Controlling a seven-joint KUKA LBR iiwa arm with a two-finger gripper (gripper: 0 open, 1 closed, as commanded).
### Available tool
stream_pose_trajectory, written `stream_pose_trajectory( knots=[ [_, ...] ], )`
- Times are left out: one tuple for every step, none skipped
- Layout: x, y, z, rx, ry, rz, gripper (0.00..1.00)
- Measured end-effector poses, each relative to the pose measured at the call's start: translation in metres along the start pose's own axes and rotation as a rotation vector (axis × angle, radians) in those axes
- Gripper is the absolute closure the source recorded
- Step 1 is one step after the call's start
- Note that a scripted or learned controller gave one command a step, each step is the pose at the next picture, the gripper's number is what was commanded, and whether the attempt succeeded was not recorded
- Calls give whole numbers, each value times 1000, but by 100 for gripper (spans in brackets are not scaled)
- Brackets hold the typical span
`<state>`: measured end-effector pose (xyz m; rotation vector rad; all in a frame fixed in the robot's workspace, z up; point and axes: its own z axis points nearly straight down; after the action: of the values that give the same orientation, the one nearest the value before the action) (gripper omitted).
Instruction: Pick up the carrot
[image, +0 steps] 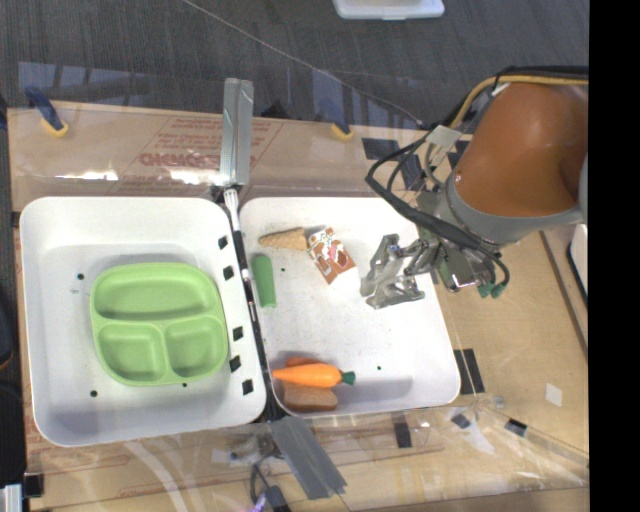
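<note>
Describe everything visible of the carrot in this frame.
The carrot is a smooth, glossy orange piece with a small green stem end, plastic-looking like toy food. It lies on its side near the front edge of the right bin, tip pointing left toward the divider, green end to the right. It rests against or partly on a brown, sausage-like item just in front of it. The gripper is well away, further back in the same bin.
</note>
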<state>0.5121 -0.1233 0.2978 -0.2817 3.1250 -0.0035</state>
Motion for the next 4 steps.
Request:
stream_pose_trajectory(
  knots=[
    [36, -37, 21, -1, 2, -188, 100],
    [-4, 21, 149, -9, 8, -380, 100],
    [13, -26, 24, 6, -5, -547, 100],
    [-38, 38, 101, -9, 4, -929, 100]
  ],
)
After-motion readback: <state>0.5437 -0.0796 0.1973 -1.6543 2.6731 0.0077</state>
